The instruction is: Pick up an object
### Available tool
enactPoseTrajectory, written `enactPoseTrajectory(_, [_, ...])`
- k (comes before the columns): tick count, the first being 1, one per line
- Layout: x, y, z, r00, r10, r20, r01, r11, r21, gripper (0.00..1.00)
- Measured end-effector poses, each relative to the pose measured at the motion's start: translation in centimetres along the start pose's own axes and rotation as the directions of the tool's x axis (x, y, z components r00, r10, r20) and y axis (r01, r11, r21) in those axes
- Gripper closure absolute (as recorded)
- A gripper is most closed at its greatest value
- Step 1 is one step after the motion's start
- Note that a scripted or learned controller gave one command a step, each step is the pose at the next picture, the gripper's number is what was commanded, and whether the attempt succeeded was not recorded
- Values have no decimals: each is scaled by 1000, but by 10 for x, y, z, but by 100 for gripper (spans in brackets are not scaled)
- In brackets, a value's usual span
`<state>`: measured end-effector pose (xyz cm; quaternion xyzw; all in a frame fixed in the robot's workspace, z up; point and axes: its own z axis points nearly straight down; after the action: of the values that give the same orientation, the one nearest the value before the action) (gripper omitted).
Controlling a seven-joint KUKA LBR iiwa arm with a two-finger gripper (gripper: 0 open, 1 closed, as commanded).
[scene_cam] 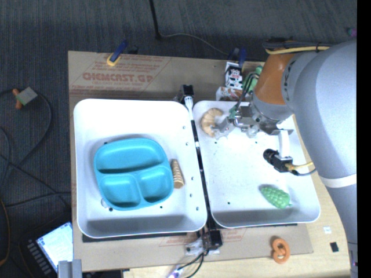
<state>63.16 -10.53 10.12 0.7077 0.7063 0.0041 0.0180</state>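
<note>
Camera view: gripper [223,126] low at right bin [301,213] far-left corner, just beside tan pastry [210,118]; finger state cannot be told. Green object [275,196] lies near-right. Left bin [87,155] holds blue tray [131,172] with brown roll [177,173] alongside.

Cardboard sheet [93,77] under both bins, red lettering printed on it. Blue clip [116,52] at its far left edge; a second blue clip [242,55] further right. Orange ring-shaped piece [280,249] on the board's near right. Black cable [155,16] trails across dark carpet [52,16]. Small grey-and-orange item [24,97] on the floor, left, possibly a connector. Screen corner [55,245] lower left.
</note>
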Motion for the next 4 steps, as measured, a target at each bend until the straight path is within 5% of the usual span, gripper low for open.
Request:
enactPoseTrajectory(1, [-5, -4, -3, 1000, 0, 3, 0, 1000, -19, 100])
enactPoseTrajectory(2, [67, 6, -85, 1000, -3, -19, 4, 1000, 29, 100])
enactPoseTrajectory(3, [102, -27, -86, 1000, -2, -19, 3, 999, 32, 100])
enactPoseTrajectory(4, [119, -106, -110, 1000, -2, -19, 2, 999, 32, 100])
